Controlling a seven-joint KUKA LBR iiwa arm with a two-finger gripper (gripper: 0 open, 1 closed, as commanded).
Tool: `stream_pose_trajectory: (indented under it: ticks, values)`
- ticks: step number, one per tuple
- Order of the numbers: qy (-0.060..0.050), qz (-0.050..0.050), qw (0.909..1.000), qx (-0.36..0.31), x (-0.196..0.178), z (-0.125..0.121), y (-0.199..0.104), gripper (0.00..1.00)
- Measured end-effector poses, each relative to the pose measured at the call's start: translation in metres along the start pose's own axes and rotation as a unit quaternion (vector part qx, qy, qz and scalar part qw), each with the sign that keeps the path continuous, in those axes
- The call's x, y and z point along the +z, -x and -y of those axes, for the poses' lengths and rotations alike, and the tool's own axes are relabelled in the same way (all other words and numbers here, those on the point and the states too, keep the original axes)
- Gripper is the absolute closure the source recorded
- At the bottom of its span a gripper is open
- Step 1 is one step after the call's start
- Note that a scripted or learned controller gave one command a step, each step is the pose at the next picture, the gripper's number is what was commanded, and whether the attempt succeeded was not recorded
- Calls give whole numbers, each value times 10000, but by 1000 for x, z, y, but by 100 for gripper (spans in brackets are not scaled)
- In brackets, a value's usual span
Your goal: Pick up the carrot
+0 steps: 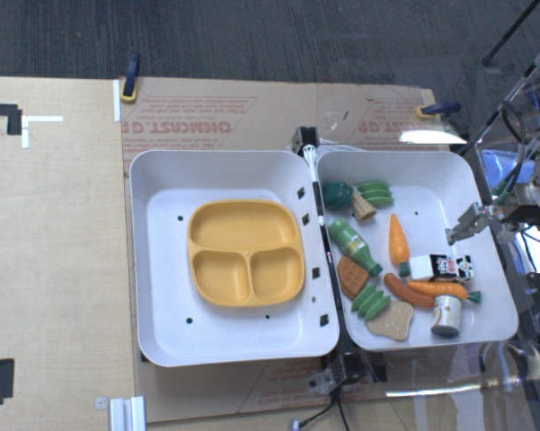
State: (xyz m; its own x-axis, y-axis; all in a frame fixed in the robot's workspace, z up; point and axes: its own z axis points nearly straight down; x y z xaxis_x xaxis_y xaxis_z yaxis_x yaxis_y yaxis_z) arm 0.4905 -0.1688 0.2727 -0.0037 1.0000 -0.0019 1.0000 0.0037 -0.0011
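Item: small orange plastic carrot (398,240), lying point-up at the centre of the right shallow white bin (472,180), apart from its neighbours. Pincer (467,223) sits at the carrot's 3 o'clock, near the rim; I cannot tell its spread. I judge open floor at 12 o'clock allows a clean descent.

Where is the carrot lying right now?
The carrot lies in the right-hand white bin, near its middle, pointing up and down the picture, between the green bottle on its left and the small milk carton lower right.
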Motion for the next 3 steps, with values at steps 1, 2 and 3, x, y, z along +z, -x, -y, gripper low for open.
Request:
stream_pose_trajectory:
  ticks: [1, 2, 3]
  values:
    - [-9, -11, 9996, -282, 134, -22, -55, 0]
    - [-9, -7, 9964, 844, 181, -64, -49, 0]
    - [-24, -5, 9963, 862, 173, -64, -48, 100]
